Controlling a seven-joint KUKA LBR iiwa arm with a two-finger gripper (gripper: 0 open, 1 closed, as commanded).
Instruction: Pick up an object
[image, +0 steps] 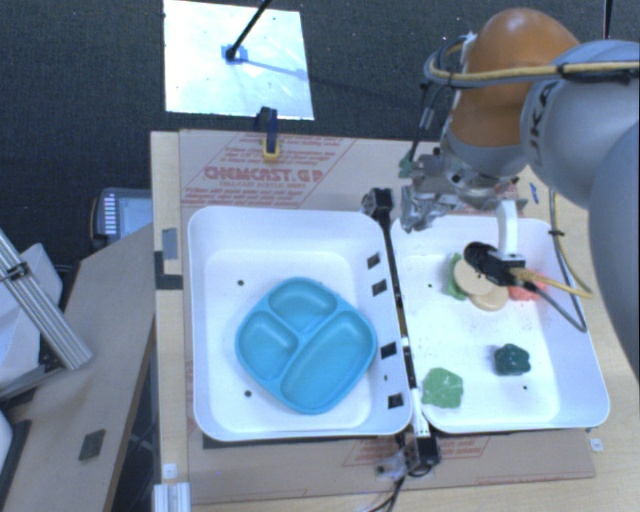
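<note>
Your metal two-finger gripper (420, 218) hangs over the right white plastic bin's (570, 400) far-left corner, finger state impossible to tell, well apart from the dark green lump (511, 359), so a descent here likely grabs nothing.

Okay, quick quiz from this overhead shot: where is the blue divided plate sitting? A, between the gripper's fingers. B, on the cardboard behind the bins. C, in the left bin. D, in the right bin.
C: the blue divided plate lies flat on the floor of the left bin, across the divider from the gripper.
</note>
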